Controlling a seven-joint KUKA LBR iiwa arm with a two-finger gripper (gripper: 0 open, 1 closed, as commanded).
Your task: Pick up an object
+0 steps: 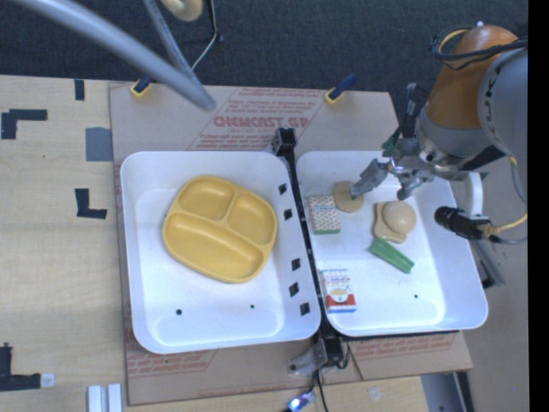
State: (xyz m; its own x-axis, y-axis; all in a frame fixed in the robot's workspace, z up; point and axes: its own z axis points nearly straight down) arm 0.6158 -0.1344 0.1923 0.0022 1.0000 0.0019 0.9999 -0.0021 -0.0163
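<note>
My gripper (388, 181) hangs over the back of the right bin (446, 303), its two dark fingers spread apart with nothing between them. One fingertip is just right of a tan round piece (347, 197); the other sits above a beige bun-like item (395, 220). A green stick (392, 255) lies in front of the bun. A small patterned box (323, 214) rests near the bin's left wall, and a white carton with red and blue print (337, 288) lies nearer the front.
The left bin (150, 316) holds a yellow divided tray (220, 227). A black divider (296, 230) runs between the bins. A grey pole (111, 37) crosses the upper left. The arm's orange band (459, 75) and cables stand at the right.
</note>
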